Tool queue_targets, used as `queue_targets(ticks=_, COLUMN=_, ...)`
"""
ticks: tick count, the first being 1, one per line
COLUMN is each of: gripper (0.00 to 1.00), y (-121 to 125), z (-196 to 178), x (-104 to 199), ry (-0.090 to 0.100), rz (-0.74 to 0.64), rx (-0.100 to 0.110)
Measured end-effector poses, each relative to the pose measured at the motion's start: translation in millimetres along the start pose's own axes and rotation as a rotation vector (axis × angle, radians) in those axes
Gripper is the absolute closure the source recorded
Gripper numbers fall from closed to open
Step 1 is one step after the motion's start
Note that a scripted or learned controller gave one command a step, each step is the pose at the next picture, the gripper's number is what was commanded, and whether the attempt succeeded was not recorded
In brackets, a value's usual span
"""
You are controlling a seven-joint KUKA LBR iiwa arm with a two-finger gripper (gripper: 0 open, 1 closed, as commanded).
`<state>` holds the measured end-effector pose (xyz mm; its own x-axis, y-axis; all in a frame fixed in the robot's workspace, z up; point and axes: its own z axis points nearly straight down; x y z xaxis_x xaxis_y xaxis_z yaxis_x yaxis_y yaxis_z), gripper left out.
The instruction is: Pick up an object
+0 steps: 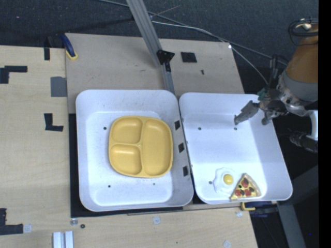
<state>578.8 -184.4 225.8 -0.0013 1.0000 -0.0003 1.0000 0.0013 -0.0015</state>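
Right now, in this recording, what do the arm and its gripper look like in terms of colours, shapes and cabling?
The grey KUKA arm enters at the view's right edge, with a rounded orange band above its wrist and a thin cable looping over the top of it. Its wrist is grey metal, and the dark two-finger gripper ends in slim, dark grey fingers over the right shallow white bin.
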Motion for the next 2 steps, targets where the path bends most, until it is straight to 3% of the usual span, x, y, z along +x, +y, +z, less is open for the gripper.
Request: queue_targets(ticks=2, gripper=0.0, y=-17, z=98, x=-9, ry=0.001, rz=0.001, rx=0.005)
